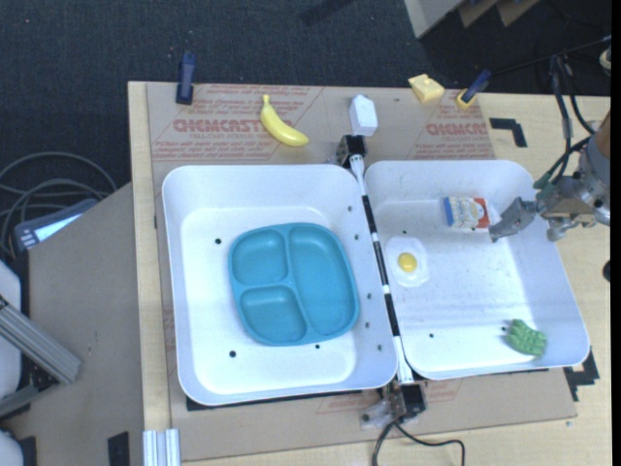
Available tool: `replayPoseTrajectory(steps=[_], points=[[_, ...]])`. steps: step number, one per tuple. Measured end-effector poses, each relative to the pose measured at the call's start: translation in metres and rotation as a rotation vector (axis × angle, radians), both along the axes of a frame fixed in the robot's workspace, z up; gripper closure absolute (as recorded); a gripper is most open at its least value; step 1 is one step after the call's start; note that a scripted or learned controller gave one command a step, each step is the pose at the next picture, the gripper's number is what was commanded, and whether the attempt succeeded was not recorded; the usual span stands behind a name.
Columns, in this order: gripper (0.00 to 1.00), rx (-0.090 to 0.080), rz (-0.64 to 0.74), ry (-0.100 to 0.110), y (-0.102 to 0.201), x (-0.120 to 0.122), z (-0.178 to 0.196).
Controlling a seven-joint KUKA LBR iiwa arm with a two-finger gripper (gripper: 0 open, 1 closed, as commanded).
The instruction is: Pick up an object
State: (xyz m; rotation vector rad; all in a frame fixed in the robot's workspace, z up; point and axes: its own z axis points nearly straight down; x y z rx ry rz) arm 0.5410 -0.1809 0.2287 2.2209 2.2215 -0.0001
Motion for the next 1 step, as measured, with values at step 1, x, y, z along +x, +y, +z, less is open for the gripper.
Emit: replayPoseTrajectory(steps=[1], points=[[0.0, 0.001, 0.0, 0.003, 0.0126, 0.0312, -0.0671]])
